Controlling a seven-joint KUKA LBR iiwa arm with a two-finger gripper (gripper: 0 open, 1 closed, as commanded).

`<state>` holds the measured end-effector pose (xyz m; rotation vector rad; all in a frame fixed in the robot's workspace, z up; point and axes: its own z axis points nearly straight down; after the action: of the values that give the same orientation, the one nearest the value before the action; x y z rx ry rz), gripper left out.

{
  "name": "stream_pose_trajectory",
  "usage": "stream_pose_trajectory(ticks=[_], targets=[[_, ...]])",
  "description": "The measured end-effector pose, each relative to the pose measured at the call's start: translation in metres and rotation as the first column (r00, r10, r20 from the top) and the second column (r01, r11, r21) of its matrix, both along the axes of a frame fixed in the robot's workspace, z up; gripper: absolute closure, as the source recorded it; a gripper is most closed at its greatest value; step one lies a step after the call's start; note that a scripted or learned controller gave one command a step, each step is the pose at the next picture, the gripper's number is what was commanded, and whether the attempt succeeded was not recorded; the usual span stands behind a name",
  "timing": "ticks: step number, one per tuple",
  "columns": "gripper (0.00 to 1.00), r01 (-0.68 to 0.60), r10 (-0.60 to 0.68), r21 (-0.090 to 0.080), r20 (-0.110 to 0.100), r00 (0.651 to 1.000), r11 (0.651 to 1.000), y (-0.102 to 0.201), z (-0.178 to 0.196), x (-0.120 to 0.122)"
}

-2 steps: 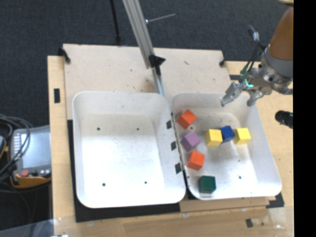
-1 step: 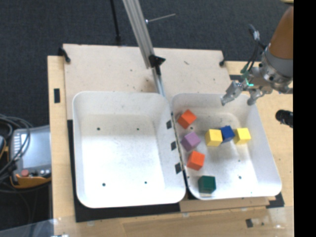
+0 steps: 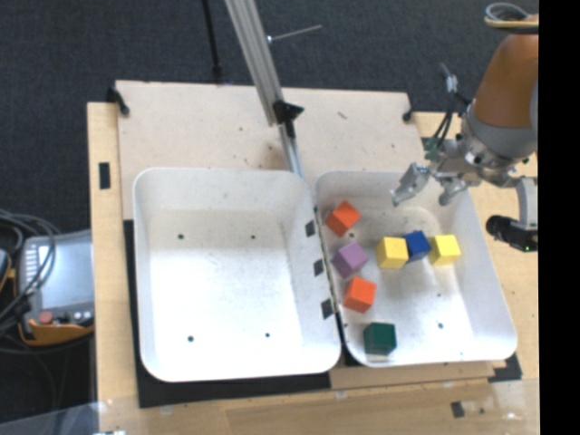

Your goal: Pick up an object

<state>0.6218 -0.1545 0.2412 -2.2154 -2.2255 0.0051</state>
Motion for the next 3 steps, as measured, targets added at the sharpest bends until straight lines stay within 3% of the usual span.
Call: stream_pose_trajectory(ticks=[2,3], targets=[[0.00,0.004,-0.004,0.000,0.000,1.000,1.000,-0.001,-0.088,0.011],[1.00,0.005,-0.005,-0.001,0.008,1.000,1.000,-0.002,-0.073,0.013]])
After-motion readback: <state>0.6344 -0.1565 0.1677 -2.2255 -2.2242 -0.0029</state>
